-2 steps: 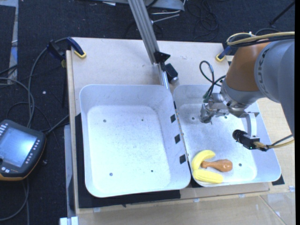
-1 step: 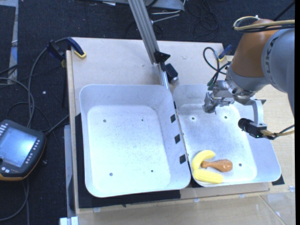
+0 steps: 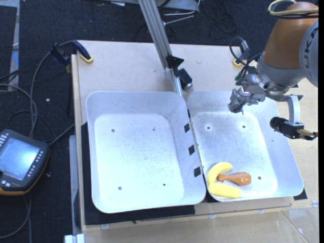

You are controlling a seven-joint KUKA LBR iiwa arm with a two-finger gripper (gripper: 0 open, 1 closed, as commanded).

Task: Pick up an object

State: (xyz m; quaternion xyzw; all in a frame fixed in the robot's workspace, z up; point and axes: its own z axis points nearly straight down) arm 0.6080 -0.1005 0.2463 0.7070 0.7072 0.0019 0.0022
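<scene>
This looks like a robotics lab. A plain plywood bench (image 3: 126, 65) carries two shallow white plastic bins (image 3: 136, 151), clamped at its eleven o'clock corner by a blue-and-yellow clamp (image 3: 80, 50). A slanted aluminium rail (image 3: 157, 29) rises from the bench's middle. Black cables (image 3: 30, 90) trail over dark carpet toward a grey handheld control pendant (image 3: 20, 161) at eight o'clock, probably the arm's.
</scene>
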